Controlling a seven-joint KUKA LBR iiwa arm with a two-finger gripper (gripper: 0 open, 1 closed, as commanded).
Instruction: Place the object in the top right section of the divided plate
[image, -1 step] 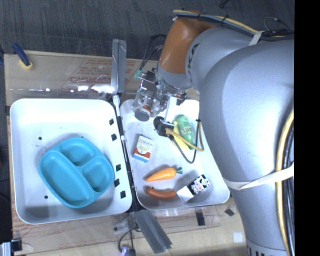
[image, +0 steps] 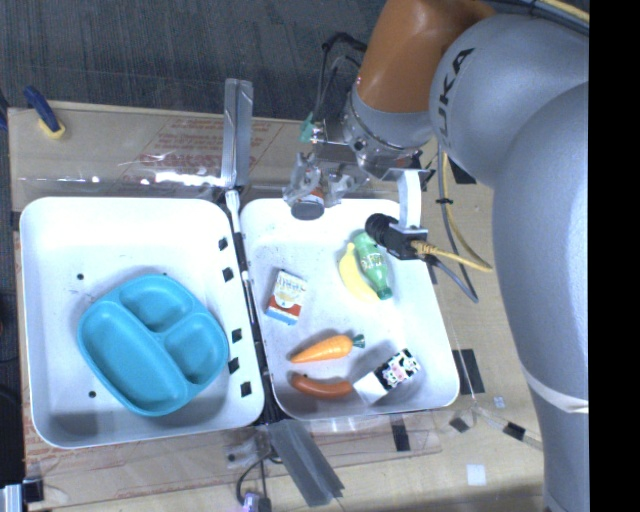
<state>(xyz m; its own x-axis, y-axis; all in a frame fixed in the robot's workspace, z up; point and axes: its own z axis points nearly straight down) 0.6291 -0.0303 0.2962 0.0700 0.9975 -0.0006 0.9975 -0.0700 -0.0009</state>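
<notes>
One fixed overhead view, slanted down on both white bins (image: 40, 300), arm (image: 520, 150) entering right.

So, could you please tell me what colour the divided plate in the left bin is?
The divided plate is light blue, seen plainly in the camera view.

Two white bins (image: 60, 420) are seen. One blue divided plate (image: 150, 343) is counted left of the claw (image: 318, 185). Below the claw, one small carton (image: 287, 297), one banana (image: 350, 276), one green bottle (image: 373, 264), one carrot (image: 325, 348), one sausage (image: 320, 385) and one cow-patterned box (image: 390, 376) are counted.
</notes>
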